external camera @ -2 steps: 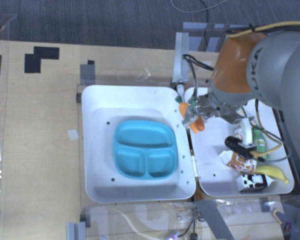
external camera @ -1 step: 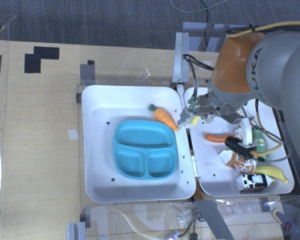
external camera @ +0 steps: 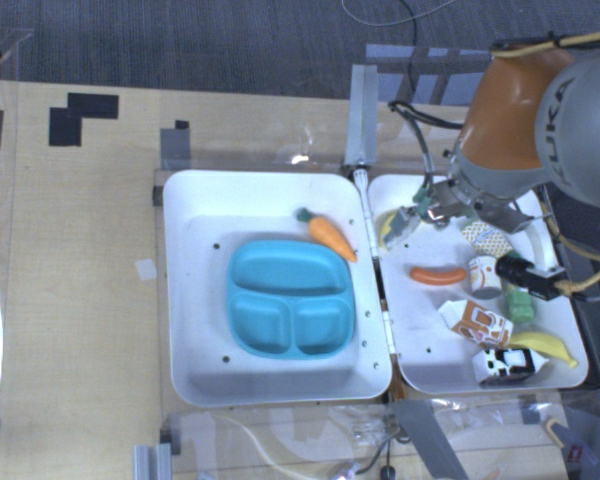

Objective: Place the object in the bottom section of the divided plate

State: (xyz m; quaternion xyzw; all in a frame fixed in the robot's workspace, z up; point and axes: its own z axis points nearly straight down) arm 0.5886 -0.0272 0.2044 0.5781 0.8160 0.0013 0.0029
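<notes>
Gripper (external camera: 418,216) over far-left of right bin (external camera: 420,358); can't tell its state. Carrot (external camera: 331,235) lies just beyond plate (external camera: 288,298). Whatever's picked, release low over the plate's near sections, clear of dividers.

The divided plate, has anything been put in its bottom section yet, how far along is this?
Nothing looks done: the blue divided plate holds nothing. A toy carrot lies in the left bin beside the plate's upper right rim. The gripper hovers over the right bin. Picking and placing remain.
</notes>
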